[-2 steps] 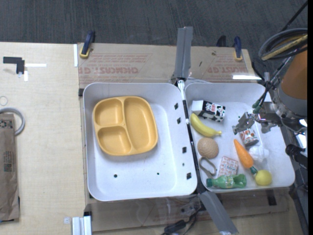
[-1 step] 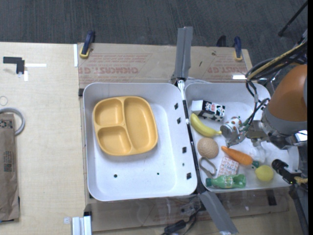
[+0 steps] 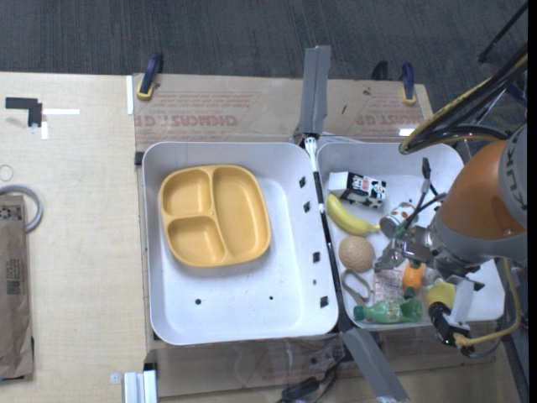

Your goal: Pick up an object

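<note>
A pale wooden worktop (image 3: 67,225) is filling the lower part of the camera view, and dark grey carpet (image 3: 252,15) is running across the top behind it. A brown cardboard sheet (image 3: 226,112) with red print is lying under two shallow white bins, held at its far edge by two blue-and-yellow clamps (image 3: 149,75). A grey bar (image 3: 315,91) is standing up between the bins at the back. At the worktop's left edge a brown paper bag (image 3: 15,284) is lying flat beside a grey ring (image 3: 29,208), with a small black bracket (image 3: 25,107) farther back.

The left bin (image 3: 243,300) is holding a yellow three-part plate (image 3: 216,215), sitting toward its far left corner.

The right bin (image 3: 331,162) is carrying the loose objects: a yellow banana (image 3: 348,215) near its left wall, a black-and-white carton (image 3: 366,188) just behind it, a tan ball (image 3: 357,253) in front of the banana, a green bottle (image 3: 388,311) lying along the near wall, and a small orange piece (image 3: 412,275) beside a yellow one (image 3: 440,293).

The arm, grey with an orange band (image 3: 482,196), is reaching down into the right bin from the right. Its claw (image 3: 401,246) is hanging low among the objects near the orange piece; whether it is clenched or released cannot be told here, because the wrist is covering it.
</note>
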`<state>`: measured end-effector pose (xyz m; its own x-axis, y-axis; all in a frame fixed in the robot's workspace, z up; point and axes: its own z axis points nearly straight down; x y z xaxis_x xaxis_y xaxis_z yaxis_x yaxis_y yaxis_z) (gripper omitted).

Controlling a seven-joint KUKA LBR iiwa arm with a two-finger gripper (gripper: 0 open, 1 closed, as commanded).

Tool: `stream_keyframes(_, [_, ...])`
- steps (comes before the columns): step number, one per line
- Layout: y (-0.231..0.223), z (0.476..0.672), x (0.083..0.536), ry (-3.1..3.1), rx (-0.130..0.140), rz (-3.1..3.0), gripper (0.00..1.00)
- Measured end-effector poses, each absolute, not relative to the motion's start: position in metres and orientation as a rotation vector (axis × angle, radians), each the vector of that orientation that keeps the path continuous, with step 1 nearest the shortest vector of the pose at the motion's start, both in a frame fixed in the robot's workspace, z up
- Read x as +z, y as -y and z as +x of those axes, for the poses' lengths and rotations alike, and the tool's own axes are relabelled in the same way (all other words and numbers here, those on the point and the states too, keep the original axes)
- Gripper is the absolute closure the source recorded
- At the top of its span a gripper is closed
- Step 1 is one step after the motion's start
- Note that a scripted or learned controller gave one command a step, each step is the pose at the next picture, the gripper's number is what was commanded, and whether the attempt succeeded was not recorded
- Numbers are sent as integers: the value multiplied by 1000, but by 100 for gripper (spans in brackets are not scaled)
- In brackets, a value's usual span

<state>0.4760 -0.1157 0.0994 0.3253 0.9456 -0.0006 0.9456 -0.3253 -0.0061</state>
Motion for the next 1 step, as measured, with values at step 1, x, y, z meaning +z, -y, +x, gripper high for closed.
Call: stream_keyframes(1, [119,478,111,1818,1,-2566,100])
